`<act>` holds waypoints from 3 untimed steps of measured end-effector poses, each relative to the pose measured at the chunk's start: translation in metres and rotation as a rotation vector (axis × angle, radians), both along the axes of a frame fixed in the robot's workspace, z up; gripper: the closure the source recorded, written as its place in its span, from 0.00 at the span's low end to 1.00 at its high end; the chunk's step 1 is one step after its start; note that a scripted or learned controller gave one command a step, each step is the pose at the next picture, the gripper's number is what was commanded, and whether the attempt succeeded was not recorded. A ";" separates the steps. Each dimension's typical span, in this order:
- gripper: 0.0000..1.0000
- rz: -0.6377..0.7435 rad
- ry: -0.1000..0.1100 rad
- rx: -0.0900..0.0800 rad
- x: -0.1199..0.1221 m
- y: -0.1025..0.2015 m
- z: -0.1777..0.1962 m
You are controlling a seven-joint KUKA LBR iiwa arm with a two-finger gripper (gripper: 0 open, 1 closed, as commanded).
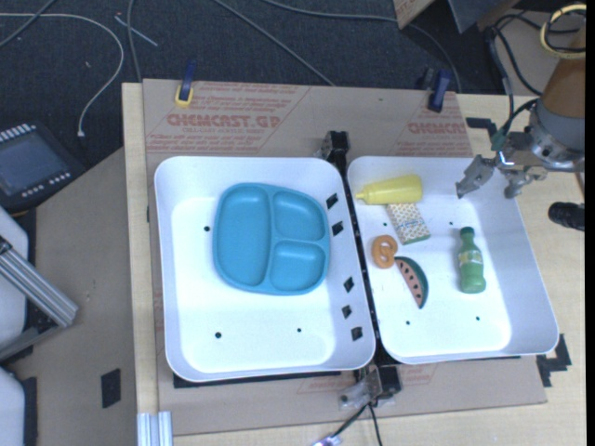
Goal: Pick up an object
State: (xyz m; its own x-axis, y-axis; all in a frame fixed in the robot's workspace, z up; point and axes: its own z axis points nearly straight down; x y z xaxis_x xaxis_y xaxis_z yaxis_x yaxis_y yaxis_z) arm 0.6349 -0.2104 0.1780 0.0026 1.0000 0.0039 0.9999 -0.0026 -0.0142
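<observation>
The pincer (492, 180) hovers with fingers spread apart, gripping nothing, over the right bin's (521, 328) upper right corner. The green bottle (470, 260) lies below it, near but apart; the yellow bottle (390, 190) lies to its left.

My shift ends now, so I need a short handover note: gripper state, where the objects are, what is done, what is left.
Gripper: open, holding nothing, above the right bin's far right corner.
Right bin: yellow bottle, patterned sponge, orange ring, watermelon slice, green bottle.
Left bin: blue divided plate.
Done: nothing picked.
Left: descend on one object, probably the green bottle nearest, grasp and lift.
</observation>
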 end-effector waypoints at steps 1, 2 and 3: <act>0.00 0.003 -0.014 -0.003 0.004 0.000 0.008; 0.00 0.004 -0.010 -0.003 0.009 -0.004 -0.037; 0.00 0.005 -0.009 -0.001 0.009 -0.003 -0.090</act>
State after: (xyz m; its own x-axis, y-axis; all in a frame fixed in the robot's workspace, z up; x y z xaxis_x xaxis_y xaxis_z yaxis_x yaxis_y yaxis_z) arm 0.6437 -0.2133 0.0881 -0.0020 1.0000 0.0025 1.0000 0.0020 -0.0052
